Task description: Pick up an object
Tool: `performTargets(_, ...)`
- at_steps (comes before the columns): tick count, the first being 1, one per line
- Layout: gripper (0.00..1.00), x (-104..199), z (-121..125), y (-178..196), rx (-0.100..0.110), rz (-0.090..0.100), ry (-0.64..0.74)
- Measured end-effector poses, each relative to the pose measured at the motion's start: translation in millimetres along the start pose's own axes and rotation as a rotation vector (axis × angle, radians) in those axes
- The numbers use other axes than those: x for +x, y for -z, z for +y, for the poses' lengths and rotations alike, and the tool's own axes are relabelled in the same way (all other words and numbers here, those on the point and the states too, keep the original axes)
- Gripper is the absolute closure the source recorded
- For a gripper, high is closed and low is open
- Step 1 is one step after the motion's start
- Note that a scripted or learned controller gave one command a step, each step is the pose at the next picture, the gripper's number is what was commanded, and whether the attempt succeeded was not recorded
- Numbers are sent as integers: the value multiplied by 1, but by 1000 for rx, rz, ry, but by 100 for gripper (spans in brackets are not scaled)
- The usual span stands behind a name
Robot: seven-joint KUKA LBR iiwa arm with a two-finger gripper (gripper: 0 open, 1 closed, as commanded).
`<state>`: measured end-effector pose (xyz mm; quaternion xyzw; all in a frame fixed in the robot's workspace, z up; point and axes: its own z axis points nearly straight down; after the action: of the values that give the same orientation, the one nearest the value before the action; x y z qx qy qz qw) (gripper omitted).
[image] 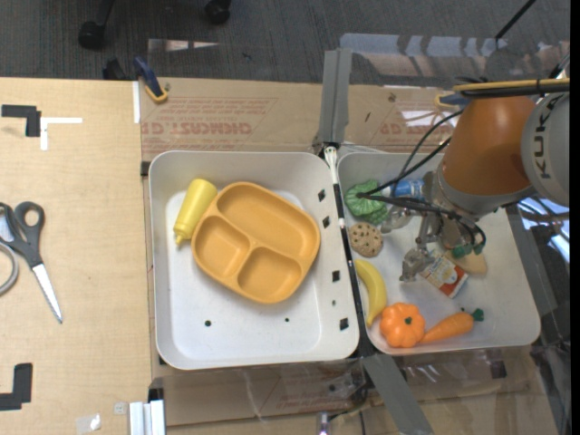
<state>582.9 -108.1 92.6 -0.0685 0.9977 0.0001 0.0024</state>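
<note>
A: Where is the gripper point(419, 265)?

B: Low in the right bin point(521, 270), hanging from the orange band point(485, 148) of the arm, which reaches in from three o'clock. Its metal fingers point(415, 263) point down toward the bin floor. I cannot tell how wide they stand; cables and shadow cover them.

A: Is anything between them?

B: Nothing that I can make out. A small carton point(449, 277), white with red, lies just beside the fingertips at three o'clock, tilted. Whether it touches them I cannot tell.

A: What else is around the gripper?

B: A cookie point(365, 238) at nine o'clock, near. A green leafy thing point(366, 200) at about ten o'clock, by the bin's left wall. A banana point(372, 288) at about eight o'clock, lying along that wall. A small pumpkin point(402, 324) at six o'clock, and a carrot point(449, 326) just beside it at about five o'clock, its green end toward the right.

A: And the other bin?

B: The left bin point(181, 324) lies well apart, at nine o'clock. It holds a divided yellow tray point(256, 240) with a yellow bottle point(192, 208) touching the tray's left edge.

A: Beyond the bins?

B: Scissors point(34, 252) on the bench point(72, 333), far off at nine o'clock.
</note>
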Motion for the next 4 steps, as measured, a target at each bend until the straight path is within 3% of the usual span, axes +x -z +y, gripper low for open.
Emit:
performTargets(1, 100, -2, 0, 10, 1, -5, 2)
performTargets(2, 100, -45, -54, 72, 1, -3, 113)
performTargets(3, 100, 100, -67, 19, -1, 3, 54)
performTargets(4, 100, 65, 0, -1, -1, 5, -225)
